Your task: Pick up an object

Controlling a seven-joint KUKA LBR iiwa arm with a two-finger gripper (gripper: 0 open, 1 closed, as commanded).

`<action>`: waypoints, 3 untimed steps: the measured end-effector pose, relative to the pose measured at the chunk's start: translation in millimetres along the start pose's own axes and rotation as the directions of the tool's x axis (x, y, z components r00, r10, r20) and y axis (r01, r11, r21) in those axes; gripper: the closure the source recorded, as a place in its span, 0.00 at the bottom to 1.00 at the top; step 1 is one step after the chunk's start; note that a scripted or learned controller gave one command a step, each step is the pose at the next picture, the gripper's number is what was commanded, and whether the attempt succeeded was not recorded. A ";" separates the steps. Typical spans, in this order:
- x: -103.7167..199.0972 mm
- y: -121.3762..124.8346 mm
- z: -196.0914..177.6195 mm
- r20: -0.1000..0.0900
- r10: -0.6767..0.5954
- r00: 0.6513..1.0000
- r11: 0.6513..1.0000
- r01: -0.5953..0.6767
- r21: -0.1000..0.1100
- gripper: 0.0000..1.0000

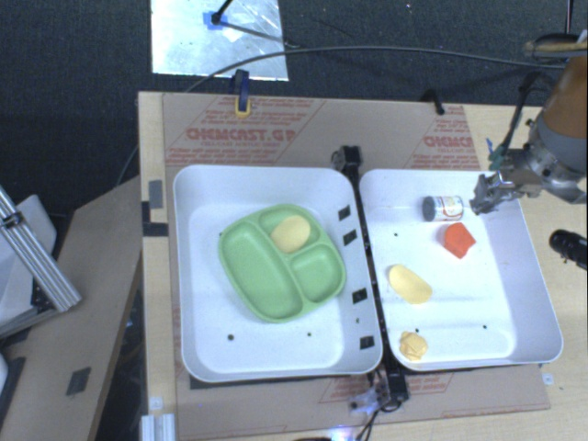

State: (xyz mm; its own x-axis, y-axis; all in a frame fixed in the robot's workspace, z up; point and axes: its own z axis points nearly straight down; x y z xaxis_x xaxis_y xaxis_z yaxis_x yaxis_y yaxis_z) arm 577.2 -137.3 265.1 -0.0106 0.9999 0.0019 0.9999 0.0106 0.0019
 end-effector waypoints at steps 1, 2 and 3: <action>51.7 -4.7 17.0 0.000 0.001 1.000 1.000 -0.001 0.001 1.00; 107.5 -6.3 13.0 -0.001 0.000 1.000 1.000 0.000 0.001 1.00; 170.3 -2.1 25.3 -0.001 0.000 1.000 1.000 0.000 0.001 1.00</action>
State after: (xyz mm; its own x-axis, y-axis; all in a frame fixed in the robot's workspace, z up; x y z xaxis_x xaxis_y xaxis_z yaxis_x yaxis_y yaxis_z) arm 573.3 33.1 240.1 -0.0109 0.9999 0.0028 0.9999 0.0109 0.0004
